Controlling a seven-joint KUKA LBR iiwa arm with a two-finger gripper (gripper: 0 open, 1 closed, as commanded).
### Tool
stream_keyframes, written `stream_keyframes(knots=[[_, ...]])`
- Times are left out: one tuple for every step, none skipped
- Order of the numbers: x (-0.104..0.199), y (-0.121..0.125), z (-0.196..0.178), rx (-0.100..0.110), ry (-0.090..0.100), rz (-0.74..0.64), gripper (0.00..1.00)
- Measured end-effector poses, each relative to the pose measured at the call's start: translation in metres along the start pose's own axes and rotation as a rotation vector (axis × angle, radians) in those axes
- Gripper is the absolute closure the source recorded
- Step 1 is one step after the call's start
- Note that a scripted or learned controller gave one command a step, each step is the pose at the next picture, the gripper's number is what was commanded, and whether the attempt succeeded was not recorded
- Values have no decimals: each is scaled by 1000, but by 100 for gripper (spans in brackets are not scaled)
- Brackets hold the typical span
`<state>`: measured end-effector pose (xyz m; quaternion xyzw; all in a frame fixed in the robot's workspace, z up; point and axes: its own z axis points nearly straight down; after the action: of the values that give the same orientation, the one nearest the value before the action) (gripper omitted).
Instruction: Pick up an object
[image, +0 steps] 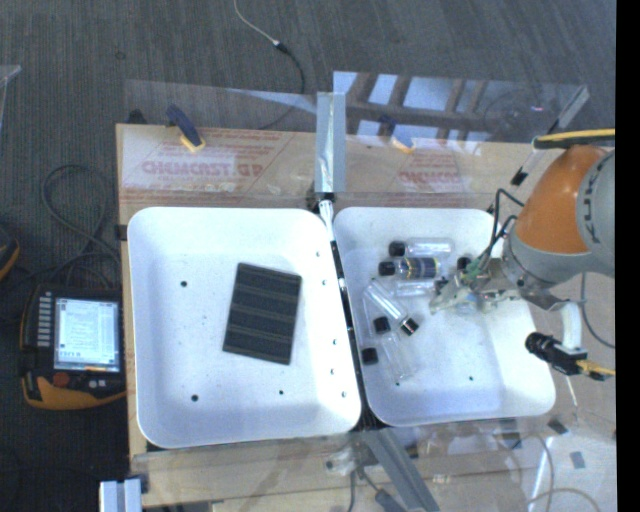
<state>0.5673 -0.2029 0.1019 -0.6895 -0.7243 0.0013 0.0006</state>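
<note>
Several small clear vials with black caps lie scattered in the right bin (520, 395); one vial (418, 266) with a dark label lies near the bin's back, another clear vial (385, 305) lies toward its middle left. Loose black caps (381, 324) sit around them. My gripper (462, 291) hangs low over the right bin's middle right, just right of the vials, with the grey arm and orange band (555, 210) behind it. A dark ribbed rectangular pad (263, 313) lies flat in the middle of the left bin (160, 400).
A metal divider post (330, 150) stands at the back between the bins. A handheld pendant (75, 345) with a lit screen lies left of the bench. Cables trail on the floor at the left and back.
</note>
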Motion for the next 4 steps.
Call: stream_keyframes(knots=[[-15, 89, 12, -9, 10, -54, 0], [-17, 89, 4, -13, -2, -55, 100], [-15, 89, 4, -10, 2, -57, 0], [-15, 48, 10, -20, 3, -129, 0]])
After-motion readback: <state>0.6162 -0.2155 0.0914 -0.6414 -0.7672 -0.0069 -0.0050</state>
